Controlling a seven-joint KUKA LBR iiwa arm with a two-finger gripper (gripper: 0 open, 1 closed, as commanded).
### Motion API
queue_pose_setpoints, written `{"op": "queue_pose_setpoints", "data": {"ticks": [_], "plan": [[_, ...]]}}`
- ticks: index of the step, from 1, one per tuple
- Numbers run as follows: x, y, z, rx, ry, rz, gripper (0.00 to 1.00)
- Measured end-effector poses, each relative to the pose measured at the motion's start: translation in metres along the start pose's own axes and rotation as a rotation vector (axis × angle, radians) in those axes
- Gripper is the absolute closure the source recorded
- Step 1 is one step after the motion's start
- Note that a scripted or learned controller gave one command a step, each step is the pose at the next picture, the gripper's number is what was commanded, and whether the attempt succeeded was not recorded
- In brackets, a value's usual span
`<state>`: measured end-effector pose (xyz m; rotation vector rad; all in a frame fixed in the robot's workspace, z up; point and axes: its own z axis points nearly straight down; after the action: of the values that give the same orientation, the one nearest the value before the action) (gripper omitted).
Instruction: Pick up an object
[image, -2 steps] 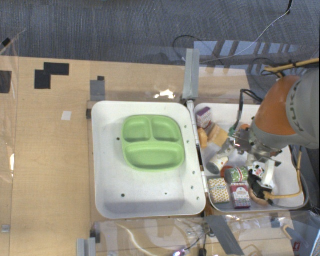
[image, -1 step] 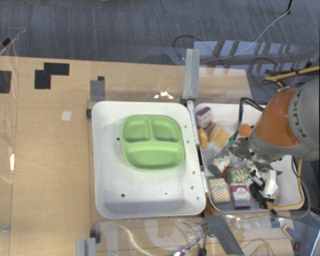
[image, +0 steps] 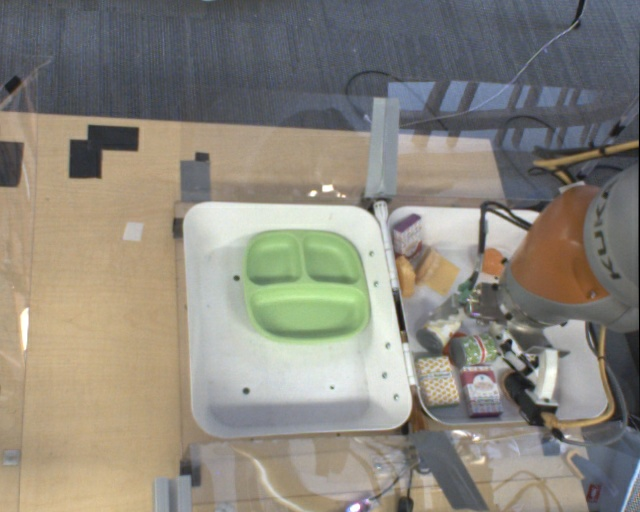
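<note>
The right bin holds several small items. A purple-and-white carton stands at its far left, with tan and yellow food pieces just below it. A red-and-green can lies in the middle, and a crinkled pale wrapper lies to its left. At the near edge sit a patterned box and a red box. An orange piece shows beside the arm. My gripper hangs low over the middle of this bin, just above the can and wrapper. Nothing is visibly held.
The left bin holds a green divided plate. A metal divider separates the two bins. The grey and orange arm covers the right bin's far right part. Wooden bench lies to the left.
</note>
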<state>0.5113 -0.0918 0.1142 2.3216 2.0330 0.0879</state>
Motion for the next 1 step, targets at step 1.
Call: {"op": "queue_pose_setpoints", "data": {"ticks": [1], "plan": [[0.0015, 0.0005, 0.0001, -0.008, -0.009, -0.108, 0.0]]}}
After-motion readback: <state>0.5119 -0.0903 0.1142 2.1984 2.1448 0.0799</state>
